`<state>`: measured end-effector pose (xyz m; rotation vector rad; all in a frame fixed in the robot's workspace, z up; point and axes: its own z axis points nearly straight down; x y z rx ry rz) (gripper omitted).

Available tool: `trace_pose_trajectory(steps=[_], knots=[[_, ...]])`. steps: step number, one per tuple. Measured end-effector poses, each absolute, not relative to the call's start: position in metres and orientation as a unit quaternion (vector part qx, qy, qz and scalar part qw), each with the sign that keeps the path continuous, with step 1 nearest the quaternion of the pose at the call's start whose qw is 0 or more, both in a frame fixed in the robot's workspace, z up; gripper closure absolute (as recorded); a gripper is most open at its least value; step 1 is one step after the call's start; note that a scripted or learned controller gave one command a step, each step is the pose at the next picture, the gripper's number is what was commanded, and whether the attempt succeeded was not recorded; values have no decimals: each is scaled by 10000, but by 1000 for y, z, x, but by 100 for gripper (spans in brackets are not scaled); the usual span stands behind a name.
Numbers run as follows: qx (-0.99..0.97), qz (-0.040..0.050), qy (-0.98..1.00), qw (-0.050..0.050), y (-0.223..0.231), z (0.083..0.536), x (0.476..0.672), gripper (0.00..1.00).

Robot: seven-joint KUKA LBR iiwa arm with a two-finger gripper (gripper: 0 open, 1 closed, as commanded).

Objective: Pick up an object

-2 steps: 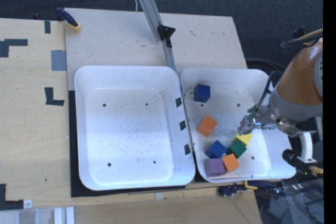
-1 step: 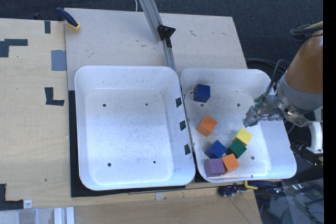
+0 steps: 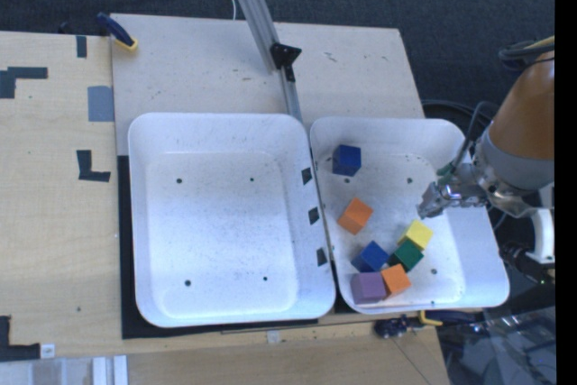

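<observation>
Fingers: can't tell open or shut, too small and blurred; nothing visibly held by gripper (image 3: 431,205).

Gripper sits over the right bin (image 3: 469,279), just up-left of the yellow cube (image 3: 418,235). Likely targets are bunched: yellow touches green cube (image 3: 407,256), with blue (image 3: 370,257), orange (image 3: 396,279) and purple (image 3: 368,287) packed alongside. Two loose cubes, orange (image 3: 355,215) and blue (image 3: 346,160), sit well apart. Risk: descending on the cluster, a finger lands on a neighbour or wedges between cubes, shoving them and closing on nothing. Left bin (image 3: 144,194) isn't in play.
</observation>
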<state>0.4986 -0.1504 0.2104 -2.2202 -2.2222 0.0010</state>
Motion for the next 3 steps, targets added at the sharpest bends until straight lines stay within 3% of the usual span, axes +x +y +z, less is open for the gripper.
trace_pose_trajectory(steps=[2,3], knots=[[-7045,-8,-7097,6,-48,216,556,100],[-7046,0,-7096,11,7,209,570,100]])
